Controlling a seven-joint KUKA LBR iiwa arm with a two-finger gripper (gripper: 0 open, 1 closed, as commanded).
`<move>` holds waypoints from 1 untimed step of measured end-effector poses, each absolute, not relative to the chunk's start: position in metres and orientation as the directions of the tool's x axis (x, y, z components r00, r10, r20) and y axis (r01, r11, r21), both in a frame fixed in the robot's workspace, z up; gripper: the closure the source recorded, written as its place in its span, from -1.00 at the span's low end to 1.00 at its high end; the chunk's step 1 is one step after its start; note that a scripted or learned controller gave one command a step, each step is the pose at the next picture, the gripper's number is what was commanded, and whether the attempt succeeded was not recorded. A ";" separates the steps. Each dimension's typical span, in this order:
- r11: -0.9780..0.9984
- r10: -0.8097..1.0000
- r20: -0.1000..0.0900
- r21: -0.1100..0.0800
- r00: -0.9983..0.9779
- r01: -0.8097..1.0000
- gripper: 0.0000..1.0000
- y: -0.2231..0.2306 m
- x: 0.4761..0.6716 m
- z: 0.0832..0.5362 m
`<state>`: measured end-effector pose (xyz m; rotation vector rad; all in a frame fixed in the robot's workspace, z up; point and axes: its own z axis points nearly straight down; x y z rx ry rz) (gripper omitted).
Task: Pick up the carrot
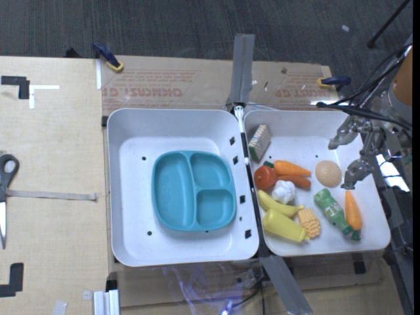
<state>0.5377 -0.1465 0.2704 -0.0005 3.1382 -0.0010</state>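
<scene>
Task not started: small orange plastic carrot (353,211) lies in right white bin (374,243), ungrasped; end effector (354,156) above, released.

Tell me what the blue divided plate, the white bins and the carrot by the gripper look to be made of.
Blue divided plate: likely moulded plastic, one even matte colour with soft rounded ridges.
White bins: probably thin formed plastic, smooth with a slight sheen and rounded corners.
Carrot near the gripper: seemingly toy plastic or rubber, uniform bright orange; the picture leaves it open.
</scene>
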 end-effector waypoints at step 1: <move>0.995 -0.101 -0.004 -0.001 -0.995 -0.101 -1.00 -0.199 0.566 0.197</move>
